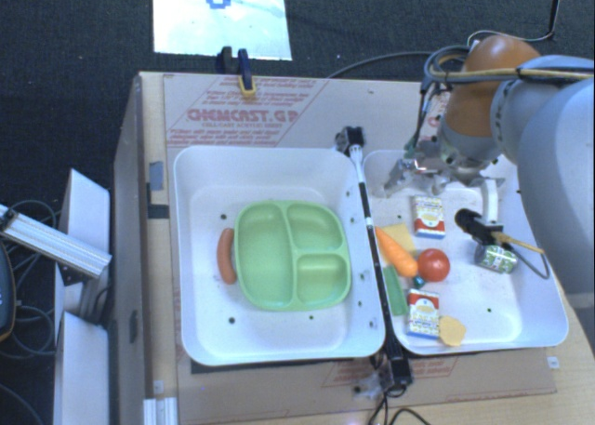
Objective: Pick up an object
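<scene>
**Front carton (423, 312) nearest; gripper (416, 175) at the back of the right bin (548, 321)**

Lies flat near the front wall of the right bin, red-and-white face up. Has a yellow chip (452, 331) just beside it on the right, closer still to the front rim.

Starting from the left: left bin (186, 228), white and shallow, set on the bench (279, 116). Holds a sausage (225, 256) lying lengthwise, just beside the left edge of a green tray (293, 254); touching or not, cannot tell. Tray flat in mid-bin, divided into three compartments.

Past the two rims that meet in the middle, along the left side of the right bin: a green stick (395, 291) close to the wall, just left of the front carton. Behind it a carrot (398, 251), slanted, thick end toward the back and lying over a pale cheese block (400, 235). Just beside the carrot's front end, a red tomato (433, 265). Behind the tomato, a back carton (429, 217), same red and white as the front one, lying flat.

Further right, a small tin (495, 258) on its side, well apart from both cartons.

Gripper low over the back left part of the right bin, just behind the back carton, carried by the grey arm (548, 126) reaching in from the right. Cannot tell how the jaws stand. Closest pickable thing: the back carton, lying in the bin just in front of the gripper.
</scene>
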Tool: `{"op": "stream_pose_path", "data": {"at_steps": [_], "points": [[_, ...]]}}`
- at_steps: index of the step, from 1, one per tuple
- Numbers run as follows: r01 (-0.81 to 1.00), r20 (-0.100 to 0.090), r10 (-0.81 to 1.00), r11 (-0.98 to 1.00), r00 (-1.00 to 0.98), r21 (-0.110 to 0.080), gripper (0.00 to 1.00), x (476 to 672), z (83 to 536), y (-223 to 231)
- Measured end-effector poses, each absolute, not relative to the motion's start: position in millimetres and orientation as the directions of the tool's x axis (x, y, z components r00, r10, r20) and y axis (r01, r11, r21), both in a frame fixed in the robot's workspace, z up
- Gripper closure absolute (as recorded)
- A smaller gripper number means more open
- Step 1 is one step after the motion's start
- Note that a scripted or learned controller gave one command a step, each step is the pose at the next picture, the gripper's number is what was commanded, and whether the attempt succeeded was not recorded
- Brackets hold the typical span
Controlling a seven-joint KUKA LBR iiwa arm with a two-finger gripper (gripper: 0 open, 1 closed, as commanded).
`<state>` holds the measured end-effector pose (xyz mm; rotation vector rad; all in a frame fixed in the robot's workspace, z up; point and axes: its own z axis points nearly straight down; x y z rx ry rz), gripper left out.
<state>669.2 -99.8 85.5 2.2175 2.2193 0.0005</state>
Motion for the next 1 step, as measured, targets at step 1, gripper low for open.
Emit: {"op": "stream_pose_path", "data": {"at_steps": [1], "points": [[1.000, -0.002, 1.000, 0.004, -0.004, 0.002, 0.00, 669.0, 85.0, -85.6]]}}
